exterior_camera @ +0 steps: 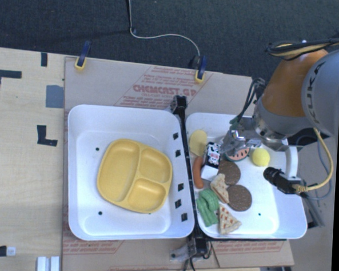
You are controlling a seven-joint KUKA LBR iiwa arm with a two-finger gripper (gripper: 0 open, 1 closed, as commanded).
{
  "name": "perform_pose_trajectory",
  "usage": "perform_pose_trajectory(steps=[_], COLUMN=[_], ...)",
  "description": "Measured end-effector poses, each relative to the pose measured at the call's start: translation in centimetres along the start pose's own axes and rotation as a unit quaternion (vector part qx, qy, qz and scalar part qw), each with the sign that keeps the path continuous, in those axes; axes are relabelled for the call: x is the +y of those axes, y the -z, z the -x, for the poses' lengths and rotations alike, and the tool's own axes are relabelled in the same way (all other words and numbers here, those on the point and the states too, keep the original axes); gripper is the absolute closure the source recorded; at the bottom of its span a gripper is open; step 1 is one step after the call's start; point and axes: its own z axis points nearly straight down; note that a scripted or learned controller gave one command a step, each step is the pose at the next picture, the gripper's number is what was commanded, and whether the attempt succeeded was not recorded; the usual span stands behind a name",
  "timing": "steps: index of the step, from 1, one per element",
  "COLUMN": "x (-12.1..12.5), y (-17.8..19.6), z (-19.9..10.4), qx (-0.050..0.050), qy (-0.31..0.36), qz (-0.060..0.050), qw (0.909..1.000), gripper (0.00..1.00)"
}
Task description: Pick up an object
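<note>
While the tool [236, 143] hangs over the right bin [287, 225], its grip state impossible to tell, the watermelon slice [241, 153] lies directly beneath it, the lemon [260, 157] just to its right.

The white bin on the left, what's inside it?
Inside the left bin lies a yellow tray with three compartments, and there is no food in them. What lies under the tray is covered.

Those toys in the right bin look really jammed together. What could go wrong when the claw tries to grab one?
The gripper hangs over a tight heap: watermelon slice, cookies, carrot. It might pinch two toys at once, or nudge neighbours aside and close on nothing. The round lemon could roll away.
</note>
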Motion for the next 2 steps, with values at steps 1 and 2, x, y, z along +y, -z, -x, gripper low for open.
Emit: perform_pose_trajectory(steps=[1, 2], x=[5.1, 5.5], y=[-10.4, 5.7], z=[2.1, -4.4], qx=[-0.004, -0.001], qy=[-0.004, -0.001], qz=[0.013, 0.005], qw=[0.9999, 1.0000], gripper=[1.00, 1.00])
